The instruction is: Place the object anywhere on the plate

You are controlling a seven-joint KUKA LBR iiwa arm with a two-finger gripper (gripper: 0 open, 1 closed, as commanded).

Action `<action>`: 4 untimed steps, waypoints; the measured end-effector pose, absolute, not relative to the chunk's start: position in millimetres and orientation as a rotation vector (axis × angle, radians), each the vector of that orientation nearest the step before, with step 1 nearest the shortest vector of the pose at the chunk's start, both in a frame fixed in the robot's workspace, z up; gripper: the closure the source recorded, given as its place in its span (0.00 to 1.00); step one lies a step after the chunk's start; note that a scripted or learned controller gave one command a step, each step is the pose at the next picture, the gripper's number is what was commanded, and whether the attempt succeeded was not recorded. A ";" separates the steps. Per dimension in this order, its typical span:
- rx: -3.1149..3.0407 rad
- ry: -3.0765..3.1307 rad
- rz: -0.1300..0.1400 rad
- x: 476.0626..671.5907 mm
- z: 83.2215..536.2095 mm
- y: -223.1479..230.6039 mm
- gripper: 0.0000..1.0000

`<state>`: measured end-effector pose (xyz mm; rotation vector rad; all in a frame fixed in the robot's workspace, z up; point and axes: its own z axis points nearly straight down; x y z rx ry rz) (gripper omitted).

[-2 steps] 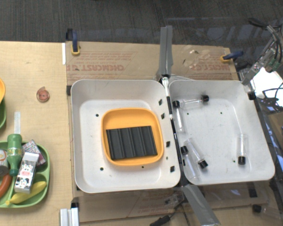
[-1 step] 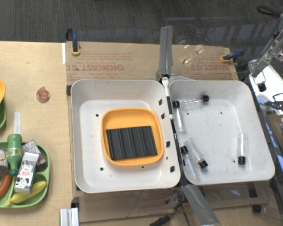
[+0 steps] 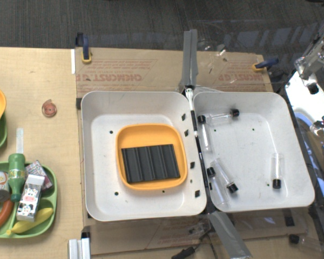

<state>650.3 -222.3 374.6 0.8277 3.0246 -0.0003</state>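
Jaws' state can't be told; w/ a capped tube (image 3: 221,176) lying in the right bin (image 3: 248,144), best pinch its middle & clear the divider to the orange plate (image 3: 151,131).

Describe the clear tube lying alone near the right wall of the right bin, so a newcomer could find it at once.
Start at the right-hand white bin, which holds several clear tubes with black caps. Look to its right side, where one tube lies nearly upright in the picture, black cap at its lower end. It lies alone, well apart from the other tubes, which lie along the bin's left side.
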 end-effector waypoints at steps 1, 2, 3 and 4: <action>0.371 3.114 0.000 648.6 442.0 -222.2 1.00; -0.260 3.128 0.002 636.6 441.9 -222.0 1.00; -0.621 3.074 0.001 660.2 440.7 -221.6 1.00; -1.092 2.941 0.002 660.0 434.5 -221.7 1.00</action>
